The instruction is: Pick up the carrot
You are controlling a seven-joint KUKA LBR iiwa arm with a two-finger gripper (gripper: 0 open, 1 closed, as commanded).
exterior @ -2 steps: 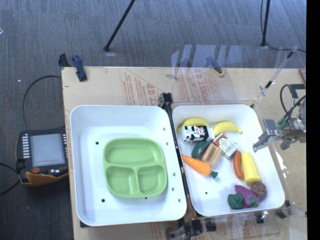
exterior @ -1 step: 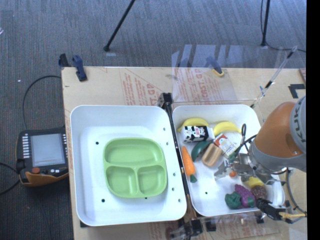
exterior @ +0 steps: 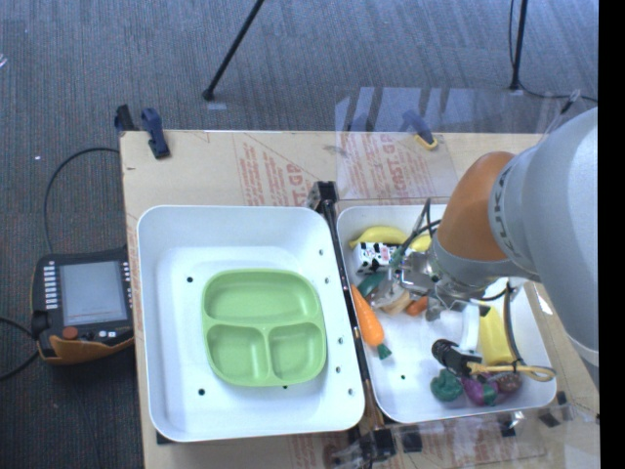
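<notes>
A pendant point(exterior: 83, 296) lay on the floor off the desk's left edge. The desk point(exterior: 244, 164) carried 2 bins side by side. The left bin point(exterior: 156, 225) held 1 green tray point(exterior: 264, 325) with 3 compartments, near its middle.

The carrot point(exterior: 367, 322) lay in the right bin point(exterior: 400, 410), close along that bin's left wall and about midway down it. It was slightly slanted, with its green top toward the bin's near edge. A dark green piece point(exterior: 373, 283) sat just past its far end. Beyond that were a cow point(exterior: 369, 255) and a banana point(exterior: 379, 234), near the bin's far-left corner.

The arm point(exterior: 488, 223) came in over the bin's right edge, and its bulk covered much of the bin's far half. The jaws hung below it, near the bin's middle and to the right of the carrot, apart from it. I could not tell whether the jaws were apart or together. A small orange bit point(exterior: 417, 308) lay by them, too small to name.

The wall looked like the main hazard. The carrot lay so close to it that 1 jaw would probably have little room on that side, and could strike the rim or ride up on the carrot. A tapered, round thing could also roll or squirt out under a pinch placed off its thick part. A descent too far toward the far end might catch the green piece instead, and the orange bit could be mistaken for the target.
</notes>
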